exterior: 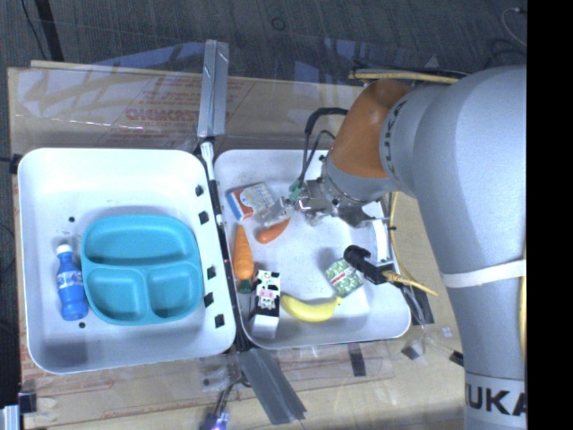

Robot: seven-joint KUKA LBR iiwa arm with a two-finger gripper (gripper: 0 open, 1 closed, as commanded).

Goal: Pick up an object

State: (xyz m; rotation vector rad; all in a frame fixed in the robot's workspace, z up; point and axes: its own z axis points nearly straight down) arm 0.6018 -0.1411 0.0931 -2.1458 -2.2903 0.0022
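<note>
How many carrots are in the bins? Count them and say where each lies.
2, both in the right bin. The larger carrot lies along its left wall; the smaller carrot lies just below the gripper. The arm may hide more.

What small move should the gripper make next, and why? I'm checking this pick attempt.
Probably lower slightly toward the orange sausage-shaped toy: the gripper hangs in the right bin just beside its upper end, with no object seen between its fingers.

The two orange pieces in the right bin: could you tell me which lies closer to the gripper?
The smaller orange piece, just below-left of the gripper. The longer carrot lies farther off, along the bin's left wall.
</note>
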